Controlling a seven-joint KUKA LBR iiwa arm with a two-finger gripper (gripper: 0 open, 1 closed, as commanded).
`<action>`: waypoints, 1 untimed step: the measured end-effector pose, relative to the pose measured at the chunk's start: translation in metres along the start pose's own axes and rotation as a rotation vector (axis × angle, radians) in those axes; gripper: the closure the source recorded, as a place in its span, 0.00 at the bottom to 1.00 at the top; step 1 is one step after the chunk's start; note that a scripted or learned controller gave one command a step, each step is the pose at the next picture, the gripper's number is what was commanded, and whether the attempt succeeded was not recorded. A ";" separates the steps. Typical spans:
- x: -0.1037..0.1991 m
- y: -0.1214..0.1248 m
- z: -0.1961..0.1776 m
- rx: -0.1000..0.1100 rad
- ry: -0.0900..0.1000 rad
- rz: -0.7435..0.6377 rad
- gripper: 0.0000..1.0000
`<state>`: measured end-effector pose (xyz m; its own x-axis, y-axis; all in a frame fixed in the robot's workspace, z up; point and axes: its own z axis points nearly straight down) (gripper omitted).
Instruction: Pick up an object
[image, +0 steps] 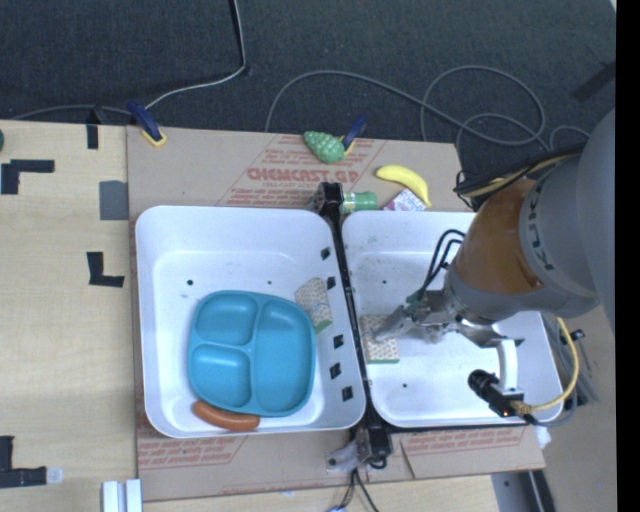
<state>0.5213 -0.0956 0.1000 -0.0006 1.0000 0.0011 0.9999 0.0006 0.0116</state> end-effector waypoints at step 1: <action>-0.045 0.048 -0.031 0.012 -0.003 0.000 0.00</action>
<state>0.5690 -0.1411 0.1313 -0.0001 1.0000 -0.0015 1.0000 0.0001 0.0000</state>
